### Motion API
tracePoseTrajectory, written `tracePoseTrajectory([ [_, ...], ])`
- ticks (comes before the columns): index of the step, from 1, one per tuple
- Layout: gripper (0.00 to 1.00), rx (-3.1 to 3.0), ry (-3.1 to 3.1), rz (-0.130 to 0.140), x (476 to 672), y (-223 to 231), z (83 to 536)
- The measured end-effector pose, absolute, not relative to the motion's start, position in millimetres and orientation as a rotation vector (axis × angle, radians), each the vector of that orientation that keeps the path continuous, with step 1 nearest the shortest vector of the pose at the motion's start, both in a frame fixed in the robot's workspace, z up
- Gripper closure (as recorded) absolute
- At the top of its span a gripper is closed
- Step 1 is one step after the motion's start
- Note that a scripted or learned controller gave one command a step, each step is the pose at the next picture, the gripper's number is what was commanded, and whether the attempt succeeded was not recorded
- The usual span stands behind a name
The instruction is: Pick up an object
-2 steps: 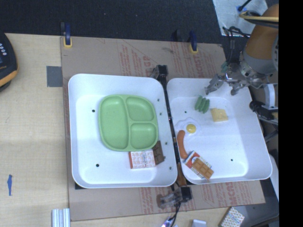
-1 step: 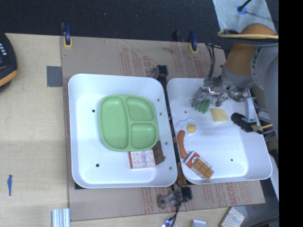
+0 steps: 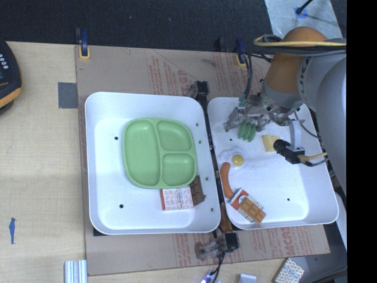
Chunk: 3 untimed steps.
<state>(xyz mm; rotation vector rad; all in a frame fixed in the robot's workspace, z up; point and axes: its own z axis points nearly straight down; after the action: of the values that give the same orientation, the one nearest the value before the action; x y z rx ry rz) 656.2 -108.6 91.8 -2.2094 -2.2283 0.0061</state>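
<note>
My gripper (image 3: 248, 121) is low over the back left part of the right bin (image 3: 318, 214). A small green object (image 3: 247, 132) lies directly under and just in front of it, touching or nearly touching the gripper; I cannot tell whether it is gripped. Around it in the same bin lie a pale yellow wedge (image 3: 270, 142), a small yellow-centred egg piece (image 3: 237, 160), an orange-red sausage (image 3: 226, 180) and an orange waffle-like pack (image 3: 248, 206). The grey arm with its orange band (image 3: 297, 52) comes in from the upper right.
The left bin (image 3: 100, 211) holds a green divided plate (image 3: 160, 152), a small red-and-white box (image 3: 177, 198) and a brown piece (image 3: 197, 190). A black cable clip (image 3: 289, 151) hangs off the arm above the right bin. The two bins' walls meet at the middle.
</note>
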Motion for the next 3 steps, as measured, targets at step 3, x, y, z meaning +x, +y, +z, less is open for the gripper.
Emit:
tracePoseTrajectory([
  [3,0.00,-2.219,-2.224,0.003,656.5,-136.7,92.4],
])
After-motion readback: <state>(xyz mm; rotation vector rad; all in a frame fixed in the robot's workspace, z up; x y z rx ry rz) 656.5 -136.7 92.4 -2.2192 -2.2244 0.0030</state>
